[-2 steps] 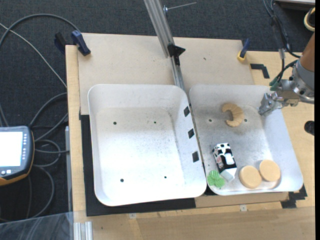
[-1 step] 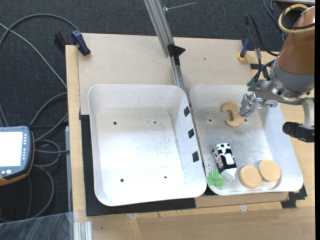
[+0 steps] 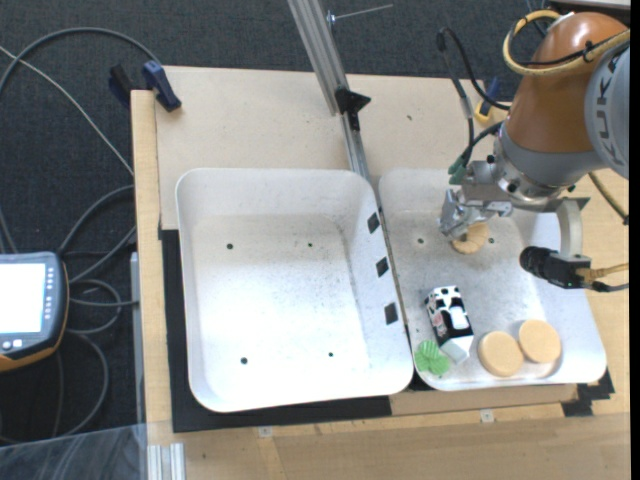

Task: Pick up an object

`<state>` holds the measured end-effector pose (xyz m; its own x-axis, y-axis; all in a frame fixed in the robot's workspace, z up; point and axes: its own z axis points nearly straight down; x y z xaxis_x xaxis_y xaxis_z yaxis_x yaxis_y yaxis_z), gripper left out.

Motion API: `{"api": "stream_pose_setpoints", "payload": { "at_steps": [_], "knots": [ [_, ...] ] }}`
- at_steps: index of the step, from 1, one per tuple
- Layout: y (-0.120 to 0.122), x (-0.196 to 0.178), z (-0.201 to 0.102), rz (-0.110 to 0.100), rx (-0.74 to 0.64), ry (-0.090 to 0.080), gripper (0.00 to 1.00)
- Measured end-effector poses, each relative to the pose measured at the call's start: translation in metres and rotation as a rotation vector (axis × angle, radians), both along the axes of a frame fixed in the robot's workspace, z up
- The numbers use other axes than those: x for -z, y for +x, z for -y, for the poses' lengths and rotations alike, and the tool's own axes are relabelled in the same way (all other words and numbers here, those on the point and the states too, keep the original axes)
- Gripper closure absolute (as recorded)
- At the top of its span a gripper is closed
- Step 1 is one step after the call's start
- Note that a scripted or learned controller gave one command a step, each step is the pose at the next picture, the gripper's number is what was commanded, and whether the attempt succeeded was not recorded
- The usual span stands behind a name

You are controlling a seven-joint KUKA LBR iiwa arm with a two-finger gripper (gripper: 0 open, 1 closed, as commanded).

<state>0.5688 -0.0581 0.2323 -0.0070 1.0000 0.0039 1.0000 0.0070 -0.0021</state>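
Sitting at centre left of the frame, the left bin (image 3: pixel 200 298) is carrying nothing but dark specks. The right bin (image 3: pixel 580 343) is holding a black-and-white box (image 3: pixel 448 317), a green piece (image 3: pixel 432 359) and two tan discs (image 3: pixel 520 347) along its lower edge. Higher up, the gripper (image 3: pixel 463 226) is pressing down over a tan round piece (image 3: pixel 470 236); whether it is clenched I cannot tell. The grasp step seems in hand; next would be lifting straight up.

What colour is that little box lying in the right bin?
Black and white box, seen from the camera view above the bench.
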Motion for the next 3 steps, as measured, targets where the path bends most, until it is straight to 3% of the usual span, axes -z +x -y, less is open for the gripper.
{"api": "stream_pose_setpoints", "payload": {
  "at_steps": [2, 3],
  "knots": [
    [-0.020, 0.013, -0.098, -0.002, 0.001, 0.000, 1.00],
    [-0.036, -0.001, -0.151, 0.002, -0.001, 0.000, 1.00]
  ]
}}
